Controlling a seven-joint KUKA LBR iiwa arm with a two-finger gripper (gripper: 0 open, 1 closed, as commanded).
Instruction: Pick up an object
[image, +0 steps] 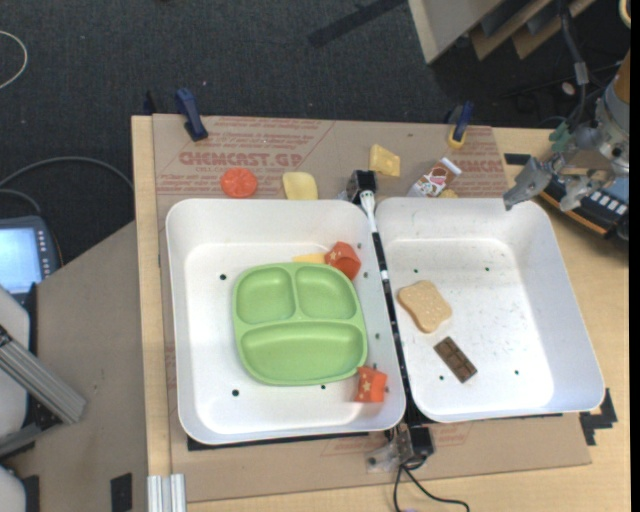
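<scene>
At the bench's far right corner, the arm's end is pale grey metal with teal-green fittings and a grey finger-like piece

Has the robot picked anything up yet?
Not yet. The gripper is up at the far right corner of the right bin, with nothing in it. The toast and chocolate bar lie in that bin untouched. Reaching, grabbing and lifting are all left.

The brown cardboard sheet under the two bins carries red printed letters just behind the left white bin — they read about "CHEMCAST GP". More red print stands further right on the same sheet — it is too small to read.
</scene>
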